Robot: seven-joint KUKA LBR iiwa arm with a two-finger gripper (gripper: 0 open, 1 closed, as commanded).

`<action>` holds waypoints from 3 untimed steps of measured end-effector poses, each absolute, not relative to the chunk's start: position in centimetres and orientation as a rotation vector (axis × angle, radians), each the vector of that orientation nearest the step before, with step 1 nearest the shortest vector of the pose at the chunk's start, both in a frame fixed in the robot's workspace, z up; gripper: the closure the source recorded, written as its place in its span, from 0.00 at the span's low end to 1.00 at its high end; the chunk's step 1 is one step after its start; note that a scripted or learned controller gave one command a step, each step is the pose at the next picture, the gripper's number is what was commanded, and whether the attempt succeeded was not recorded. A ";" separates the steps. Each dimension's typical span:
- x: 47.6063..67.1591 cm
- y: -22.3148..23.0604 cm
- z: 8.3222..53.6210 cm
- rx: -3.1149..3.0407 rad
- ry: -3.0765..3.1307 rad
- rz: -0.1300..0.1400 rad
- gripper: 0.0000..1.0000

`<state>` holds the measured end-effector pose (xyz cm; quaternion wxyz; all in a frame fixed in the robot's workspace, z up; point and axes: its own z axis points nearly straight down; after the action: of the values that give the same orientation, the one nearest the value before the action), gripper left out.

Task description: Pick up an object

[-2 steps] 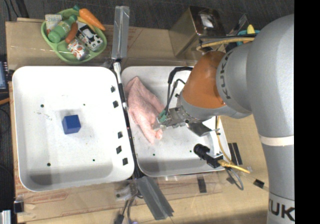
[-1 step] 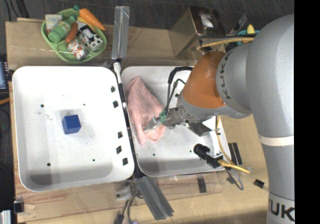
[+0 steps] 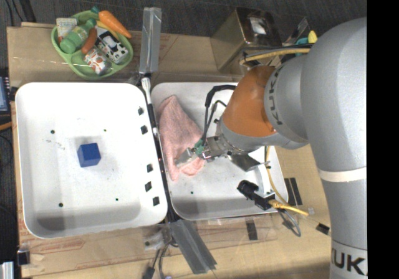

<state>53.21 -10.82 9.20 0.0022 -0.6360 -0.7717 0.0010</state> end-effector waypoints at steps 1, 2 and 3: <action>53.3 -10.8 10.2 -1.990 -2.424 0.005 1.00; 53.3 -10.8 10.2 -1.991 -2.425 0.005 0.00; 59.5 -9.9 9.1 -1.921 -2.482 0.002 0.00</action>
<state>59.51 -9.87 9.14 0.0015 -0.6121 -0.7908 0.0007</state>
